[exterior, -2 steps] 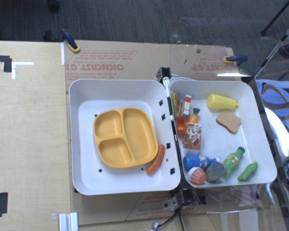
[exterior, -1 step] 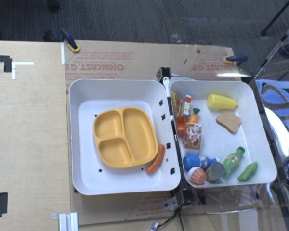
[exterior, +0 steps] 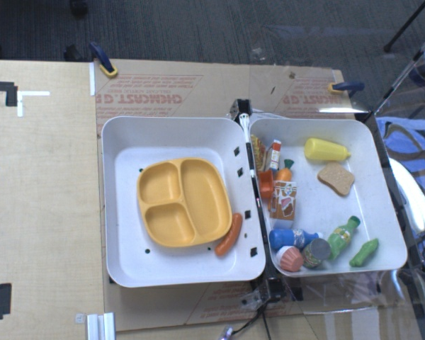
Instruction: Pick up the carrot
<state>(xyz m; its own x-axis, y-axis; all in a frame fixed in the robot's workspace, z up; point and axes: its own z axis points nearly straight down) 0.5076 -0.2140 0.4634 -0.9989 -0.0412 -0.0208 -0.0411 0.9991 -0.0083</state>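
Nearest me in the right bin, I note a pink-and-red toy, a blue item, a grey can, a green bottle and a green vegetable, clustered along the near wall. In the left bin, a sausage lies touching the near right edge of a yellow divided plate. Farther into the right bin, the carrot lies close to the left wall, its tip at the far end of a printed carton. A bread slice and a yellow item lie farther right. How the jaws stand I cannot tell.
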